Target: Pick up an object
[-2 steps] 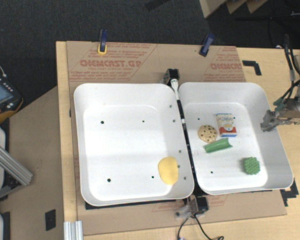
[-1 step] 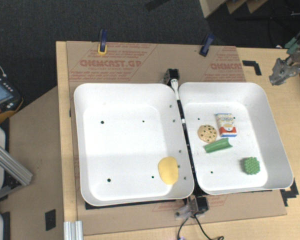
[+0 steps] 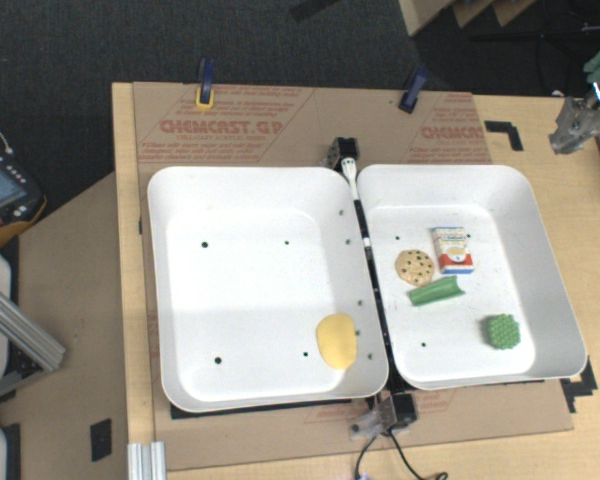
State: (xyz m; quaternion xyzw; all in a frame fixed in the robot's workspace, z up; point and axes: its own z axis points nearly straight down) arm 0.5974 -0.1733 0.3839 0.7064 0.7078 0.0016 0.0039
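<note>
1. Nearest the camera, at the bench's front edge, a small clamp [image 3: 395, 408] with a trailing cable sits where the two shallow white bins meet.
2. Left bin [image 3: 180, 268]: a pale yellow, lemon-shaped lump [image 3: 337, 340] lies in its front right corner, close to the wall. It looks like a light, hollow plastic toy (my guess); smooth and rounded, it could squirt out of a pinch, so a grip across its narrower middle seems safest.
3. Right bin [image 3: 540, 258]: four small things sit near its centre and front.
4. A round tan cookie [image 3: 414, 265] with dark specks lies flat, leaving little height to grasp; its edges are the only hold.
5. Just in front of the cookie, a short green stick [image 3: 435, 292] lies at a slant, nearly touching it. Narrow and probably stiff, it should suit fingers closing across its width.
6. Just right of the cookie, a small white carton [image 3: 451, 249] with red and blue print lies flat. Likely light and rigid, with flat sides that offer the surest hold.
7. Toward the front right corner, well apart from the rest, is a bumpy green lump [image 3: 502, 331], perhaps toy broccoli; its rough surface should resist slipping.
8. At the far right edge, above the bench, a grey metal part of the gripper [image 3: 578, 125] shows, away from both bins. Whether its fingers are spread or closed cannot be told, and nothing is seen held.
</note>
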